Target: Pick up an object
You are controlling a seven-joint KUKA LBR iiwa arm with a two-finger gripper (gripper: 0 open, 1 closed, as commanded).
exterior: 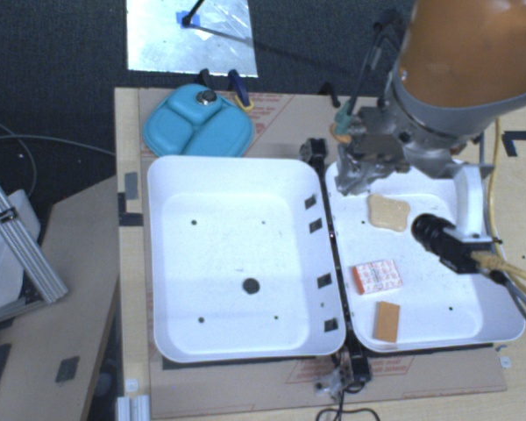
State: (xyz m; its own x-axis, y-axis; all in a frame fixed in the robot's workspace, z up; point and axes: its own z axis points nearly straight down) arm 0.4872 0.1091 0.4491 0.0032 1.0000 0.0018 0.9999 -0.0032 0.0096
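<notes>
- Because the arm comes in from three o'clock and hangs over the far end of the right bin [500, 323], the gripper [355, 175] sits near that bin's top-left corner, close to the divider between the two bins.
- From the gripper, the nearest candidate is the pale tan block [388, 212], lying just beside it at about four o'clock on the bin floor and apart from the metal.
- That block looks roughly square with rounded corners, so I would judge it has no strong long axis to line up with.
- Further along at about five o'clock lies the red-and-white packet [376, 276], its longer side running roughly from nine to three o'clock with a slight tilt.
- Beyond it, also around five o'clock, is the small brown block [387, 321], long axis running twelve to six, near the bin's near wall.
- A black cylinder [440, 235] with a white bracket rides on the arm, just to the three o'clock side of the tan block.
- As for the gripper, I cannot tell from here whether it is spread or closed; the wrist hardware hides the tips, and I see nothing held in it.
- Over in the left bin [171, 261] I see only a small dark disc [251, 286] on the floor, well apart from the gripper.
- On the table at twelve o'clock of the left bin rests a blue lidded container [198, 123].
</notes>
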